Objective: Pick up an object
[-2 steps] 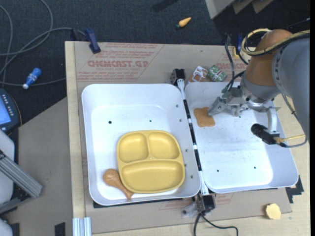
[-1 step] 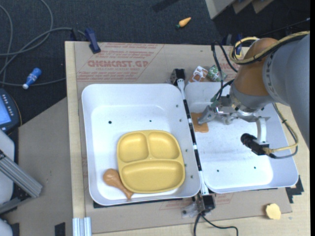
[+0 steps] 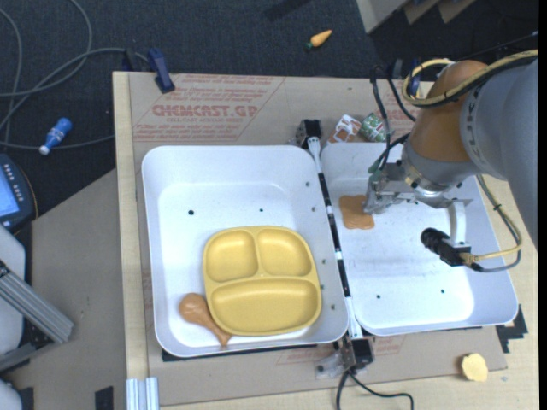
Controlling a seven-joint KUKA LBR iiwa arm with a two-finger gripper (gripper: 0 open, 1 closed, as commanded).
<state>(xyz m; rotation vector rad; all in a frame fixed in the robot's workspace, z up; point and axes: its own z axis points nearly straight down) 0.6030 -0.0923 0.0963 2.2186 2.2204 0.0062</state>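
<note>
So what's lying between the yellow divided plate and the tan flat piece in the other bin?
In the camera view, bare left-bin floor and the bins' meeting rims separate plate and tan piece.

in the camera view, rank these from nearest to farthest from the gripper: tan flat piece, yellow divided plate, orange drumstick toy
1. Tan flat piece, right bin, just left of the gripper.
2. Yellow divided plastic plate, left bin.
3. Orange drumstick-shaped toy, left bin's near-left corner, beside the plate.

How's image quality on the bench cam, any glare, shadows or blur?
Camera view: even, soft lighting, no harsh glare on the white bins. Faint shadow under the yellow tray and below the gripper near the tan piece. Focus slightly soft overall; small items on the dark floor are hard to identify.
</note>
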